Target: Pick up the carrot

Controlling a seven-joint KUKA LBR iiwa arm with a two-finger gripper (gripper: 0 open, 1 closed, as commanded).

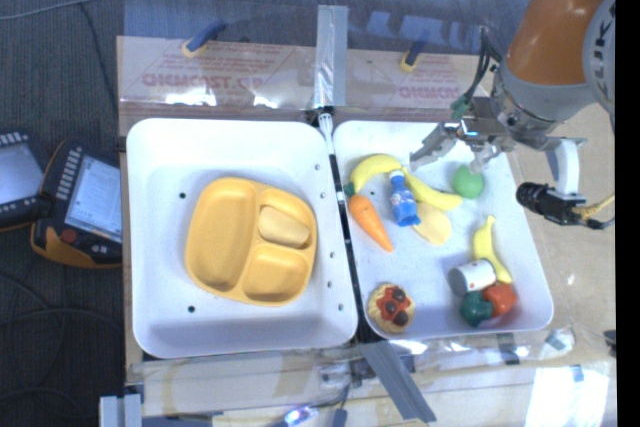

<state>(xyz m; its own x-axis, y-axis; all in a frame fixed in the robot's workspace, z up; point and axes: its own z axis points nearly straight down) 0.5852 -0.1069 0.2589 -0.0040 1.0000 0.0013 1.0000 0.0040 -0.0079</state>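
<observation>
Carrot [369, 221] sitting in the right bin [530, 245], hard up near the divider on its left side, orange body slanting down and to the right with the green top pointing up-left. Lying flat and nothing on top of it, so looks like a fair target from above. Crowded neighbourhood though: banana [400, 175] curving just above it, little blue bottle [403, 199] just beside it on the right, pale slice [433, 227] a bit further over. Gripper [460, 145] hanging over the far edge of that same bin, fingers spread apart with nothing between them, right next to the green ball [467, 181] and well apart from the carrot. Probably parked up there simply because the arm reaches in from that side. Still needs to cross left over the banana and drop in, lining the fingers across the thin body instead of along it. Main risk: clipping the bottle or the bin wall, since not much room either side. Left bin [150, 245] just carrying the yellow divided plate [252, 239], out of the way.
</observation>
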